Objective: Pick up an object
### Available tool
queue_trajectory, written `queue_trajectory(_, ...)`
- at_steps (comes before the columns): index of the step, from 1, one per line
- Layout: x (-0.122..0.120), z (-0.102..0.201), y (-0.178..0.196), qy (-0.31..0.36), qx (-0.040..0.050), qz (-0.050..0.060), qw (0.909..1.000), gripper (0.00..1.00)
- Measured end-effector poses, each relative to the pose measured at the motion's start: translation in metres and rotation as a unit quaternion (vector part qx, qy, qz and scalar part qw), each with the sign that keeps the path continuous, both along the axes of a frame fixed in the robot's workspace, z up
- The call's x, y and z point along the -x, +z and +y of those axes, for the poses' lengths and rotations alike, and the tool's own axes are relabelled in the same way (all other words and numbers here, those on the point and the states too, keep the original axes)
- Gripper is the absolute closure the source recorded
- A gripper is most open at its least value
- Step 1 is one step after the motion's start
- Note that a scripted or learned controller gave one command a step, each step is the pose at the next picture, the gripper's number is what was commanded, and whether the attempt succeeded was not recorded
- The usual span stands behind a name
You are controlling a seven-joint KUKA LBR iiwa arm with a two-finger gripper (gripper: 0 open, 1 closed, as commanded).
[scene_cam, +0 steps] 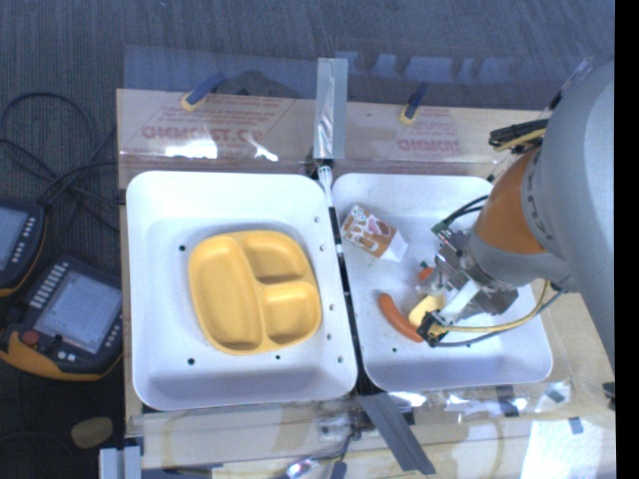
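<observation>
Evidently the pick is barely begun: the hand, wide or narrow I cannot tell, hangs low in the right bin just beside the orange sausage-shaped piece lying towards the bin's near-left corner, with nothing visibly held.

Plain white for the left bin and the right bin. Mustard yellow all over the divided tray. Brown-orange and white print on the small packet. Orange-red on the sausage-shaped piece; pale yellow on the lump. Grey with an orange band on the arm. Blue and yellow on the clips. Red lettering on the tan board. Dark grey weave across the floor.
</observation>
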State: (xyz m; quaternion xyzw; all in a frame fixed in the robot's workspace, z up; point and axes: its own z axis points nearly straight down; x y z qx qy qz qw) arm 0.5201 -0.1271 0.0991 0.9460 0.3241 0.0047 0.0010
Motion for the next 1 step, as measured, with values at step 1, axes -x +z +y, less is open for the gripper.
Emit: queue_trajectory(1, -0.0485, -0.0019, 0.0494, -0.160, 0.0016, 0.008, 0.9870, 1.00)
